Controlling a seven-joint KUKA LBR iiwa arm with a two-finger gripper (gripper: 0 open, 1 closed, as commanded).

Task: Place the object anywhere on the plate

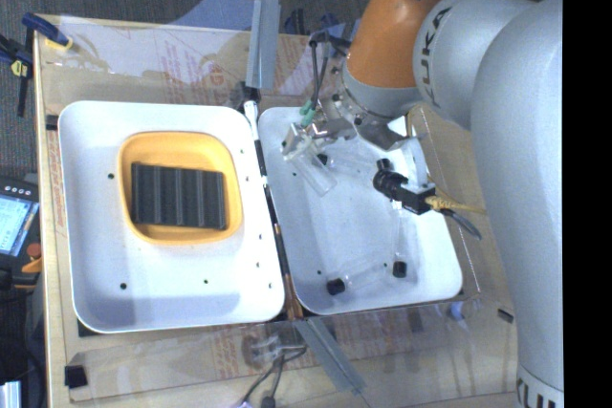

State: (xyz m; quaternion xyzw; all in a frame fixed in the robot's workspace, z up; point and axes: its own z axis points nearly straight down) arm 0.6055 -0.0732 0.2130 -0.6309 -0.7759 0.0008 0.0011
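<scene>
A yellow plate [178, 148] with rounded corners sits in the left bin [86, 205]. A dark grey ribbed object [182, 196] lies flat on the plate's middle, apart from the arm. My gripper [308, 151] hangs over the upper left corner of the right bin [373, 244], well to the right of the plate. Its translucent fingers [290, 144] stand open with nothing between them.
The arm's grey body and orange band [402, 24] cover the right bin's far right side. A black cable fitting [400, 189] hangs beside the wrist. Two small black pieces [335, 286] lie near the right bin's front edge. A metal divider [260, 38] stands behind the bins.
</scene>
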